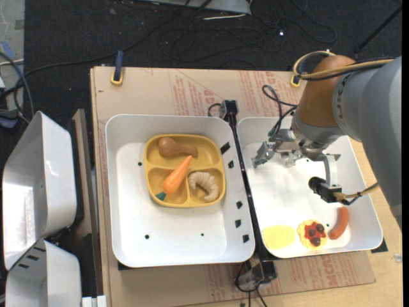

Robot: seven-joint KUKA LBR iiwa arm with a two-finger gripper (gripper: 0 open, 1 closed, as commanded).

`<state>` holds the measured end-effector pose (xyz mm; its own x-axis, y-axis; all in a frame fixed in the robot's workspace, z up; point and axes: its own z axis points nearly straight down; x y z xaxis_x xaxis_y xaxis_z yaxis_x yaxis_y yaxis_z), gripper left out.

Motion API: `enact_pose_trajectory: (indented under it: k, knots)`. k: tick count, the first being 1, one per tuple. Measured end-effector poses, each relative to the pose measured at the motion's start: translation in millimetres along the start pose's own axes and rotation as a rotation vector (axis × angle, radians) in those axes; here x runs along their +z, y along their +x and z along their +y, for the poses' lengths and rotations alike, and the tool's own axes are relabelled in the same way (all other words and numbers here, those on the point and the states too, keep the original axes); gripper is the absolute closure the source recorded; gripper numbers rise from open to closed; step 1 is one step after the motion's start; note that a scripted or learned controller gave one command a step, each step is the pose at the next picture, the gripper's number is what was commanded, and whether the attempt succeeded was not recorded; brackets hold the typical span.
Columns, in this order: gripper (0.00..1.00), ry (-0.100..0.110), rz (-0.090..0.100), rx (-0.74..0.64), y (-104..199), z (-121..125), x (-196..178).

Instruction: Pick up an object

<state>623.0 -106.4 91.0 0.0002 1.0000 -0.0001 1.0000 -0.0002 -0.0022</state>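
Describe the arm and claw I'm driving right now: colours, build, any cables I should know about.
The arm is a thick, rounded grey tube with a glossy orange band above the wrist. Below it sits a silver metal claw assembly of angular brackets. Thin dark cables loop around the wrist, and a small black block with an orange lead hangs beside it.

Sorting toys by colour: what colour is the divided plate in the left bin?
Yellow plate, camera view.
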Motion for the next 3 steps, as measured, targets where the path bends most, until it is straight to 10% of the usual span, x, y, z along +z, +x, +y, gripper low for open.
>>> enact_pose_trajectory:
  k: [1,3]
  knots:
    - [1.0,-0.003,-0.001,0.0,0.1,0.8,-11.8]
    - [1.0,-0.009,-0.001,-0.003,-8.7,14.5,-111.2]
